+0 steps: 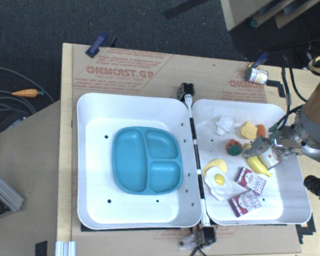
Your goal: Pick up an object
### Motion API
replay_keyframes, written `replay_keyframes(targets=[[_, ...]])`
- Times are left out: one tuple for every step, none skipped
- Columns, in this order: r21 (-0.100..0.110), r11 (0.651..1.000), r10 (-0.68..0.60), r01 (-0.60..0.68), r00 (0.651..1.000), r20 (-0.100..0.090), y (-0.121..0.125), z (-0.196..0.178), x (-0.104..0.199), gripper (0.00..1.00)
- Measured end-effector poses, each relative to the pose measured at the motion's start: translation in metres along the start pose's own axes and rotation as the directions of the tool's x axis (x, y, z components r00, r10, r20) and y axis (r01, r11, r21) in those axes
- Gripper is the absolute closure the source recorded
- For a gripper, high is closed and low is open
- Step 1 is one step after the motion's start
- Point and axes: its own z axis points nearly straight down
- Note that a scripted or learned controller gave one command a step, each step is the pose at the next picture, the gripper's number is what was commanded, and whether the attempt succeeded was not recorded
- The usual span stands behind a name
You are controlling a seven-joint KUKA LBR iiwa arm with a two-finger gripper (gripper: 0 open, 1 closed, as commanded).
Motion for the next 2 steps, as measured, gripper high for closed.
replay_keyframes(targets=[[-0.013, 1.0, 0.0, 0.0, 1.0, 0.005, 0.02, 0.109, -0.015, 0.0], [-0.015, 1.0, 0.002, -0.002, 1.0, 0.009, 0.02, 0.099, -0.017, 1.0]])
